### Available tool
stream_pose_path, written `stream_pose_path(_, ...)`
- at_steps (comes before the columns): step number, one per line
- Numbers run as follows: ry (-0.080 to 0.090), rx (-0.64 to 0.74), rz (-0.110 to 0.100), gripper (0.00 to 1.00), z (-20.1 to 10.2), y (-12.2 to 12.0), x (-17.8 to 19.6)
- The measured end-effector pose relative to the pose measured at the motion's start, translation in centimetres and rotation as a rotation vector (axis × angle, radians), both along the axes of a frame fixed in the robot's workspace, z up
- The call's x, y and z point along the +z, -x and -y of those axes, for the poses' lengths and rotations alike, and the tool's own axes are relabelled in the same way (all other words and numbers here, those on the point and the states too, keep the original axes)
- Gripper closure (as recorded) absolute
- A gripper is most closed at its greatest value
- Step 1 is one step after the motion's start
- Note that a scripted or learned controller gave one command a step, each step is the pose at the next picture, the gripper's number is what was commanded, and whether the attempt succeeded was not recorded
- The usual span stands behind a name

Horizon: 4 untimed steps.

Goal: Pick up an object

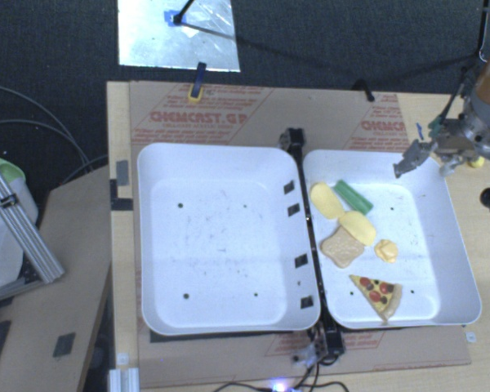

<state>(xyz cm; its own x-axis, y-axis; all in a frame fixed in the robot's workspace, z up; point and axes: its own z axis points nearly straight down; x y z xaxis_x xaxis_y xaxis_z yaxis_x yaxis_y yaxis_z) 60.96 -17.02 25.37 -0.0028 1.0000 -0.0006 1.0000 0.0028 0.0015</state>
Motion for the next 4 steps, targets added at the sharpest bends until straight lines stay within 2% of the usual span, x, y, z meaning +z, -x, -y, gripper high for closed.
stream_pose_path(1, -0.008, 0.007, -0.014, 0.00, -8.7, 6.2, -9.5)
stream_pose_path(2, -0.001, -0.010, -0.005, 0.00, -2.5, 12.6, -17.2)
stream_pose_path(3, 0.004, -0.007, 0.001, 0.00, 4.1, 12.3, -16.9)
stream_pose_path(4, -0.004, 0.012, 0.007, 0.00, -5.6, 4.2, -16.8)
